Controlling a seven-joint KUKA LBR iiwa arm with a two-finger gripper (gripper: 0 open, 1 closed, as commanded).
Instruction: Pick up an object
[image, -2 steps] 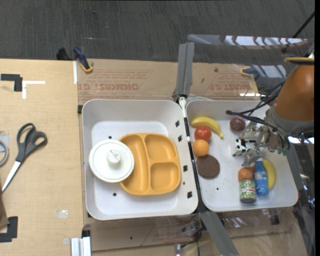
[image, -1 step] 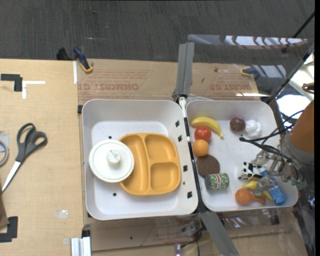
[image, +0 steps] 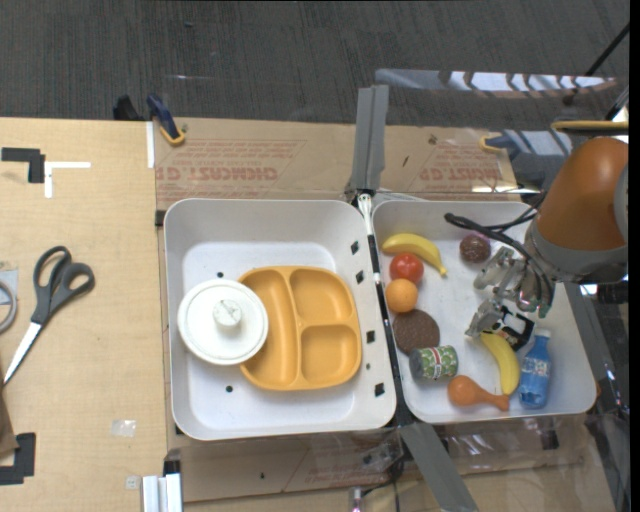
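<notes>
**A:** Run across the frame for me, left edge first.

**B:** Scissors (image: 48, 290) lie on the bench at far left. The left bin (image: 180, 400) holds a white lid (image: 223, 320) overlapping the left rim of a yellow divided plate (image: 305, 330). The right bin (image: 575, 400) is the busy one: a banana (image: 415, 246) at its upper left, then a tomato (image: 406, 266), an orange (image: 401, 295), a brown disc (image: 415, 328) and a green can (image: 434, 362) running down the left side.

**A:** And the gripper?

**B:** The gripper (image: 497, 310) sits at centre right of the frame, low over the bin floor, just above the top end of a second banana (image: 503, 362). Whether it is released or clenched I cannot tell (the mechanism is a tangle of metal from this angle). Nothing visibly sits in it.

**A:** So which object is the likely target?

**B:** I judge the second banana. A blue bottle (image: 537, 372) lies just beside it on the right, an orange gourd (image: 475, 393) below.

**A:** How should it go well?

**B:** Straddle the banana across its narrow width, away from the bottle, then lift straight up.
</notes>
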